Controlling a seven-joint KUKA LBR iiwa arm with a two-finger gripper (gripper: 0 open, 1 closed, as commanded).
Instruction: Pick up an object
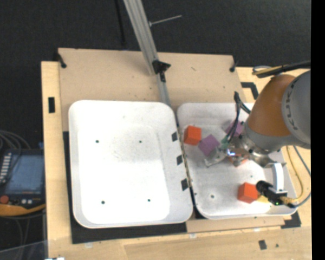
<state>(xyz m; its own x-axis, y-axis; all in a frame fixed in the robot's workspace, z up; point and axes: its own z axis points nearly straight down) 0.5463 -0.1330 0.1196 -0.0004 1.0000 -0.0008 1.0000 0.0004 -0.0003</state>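
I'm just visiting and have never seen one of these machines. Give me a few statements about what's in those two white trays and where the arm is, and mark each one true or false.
1. The arm's gripper is over the right bin. True.
2. All the blocks lie in the left bin. False: the blocks that show lie in the right bin.
3. A purple block sits right beside the gripper. True.
4. There are three orange blocks. False: two show, one orange block near the divide between the bins and another orange block near the right bin's front edge.
5. The arm reaches in from the left. False: it comes in from the right of the view.
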